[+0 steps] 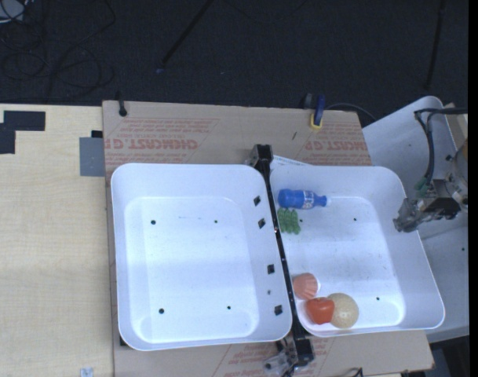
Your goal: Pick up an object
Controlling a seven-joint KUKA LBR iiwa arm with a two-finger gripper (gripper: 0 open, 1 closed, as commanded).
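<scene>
The right bin (380,187) holds a blue bottle (300,199) lying on its side near the far left wall. A small green object (289,221) rests just in front of it. At the near left corner lie a pale orange ball (304,285), a red fruit (320,310) and a cream round object (344,310), close together. My gripper (410,215) hangs over the right rim of this bin, far from all the objects. Nothing shows between its fingers.
The left bin (136,187) sits beside the right one, with a black divider (271,242) running between them. Both rest on a cardboard sheet (184,136). A blue and yellow clamp (318,112) stands at the cardboard's far edge.
</scene>
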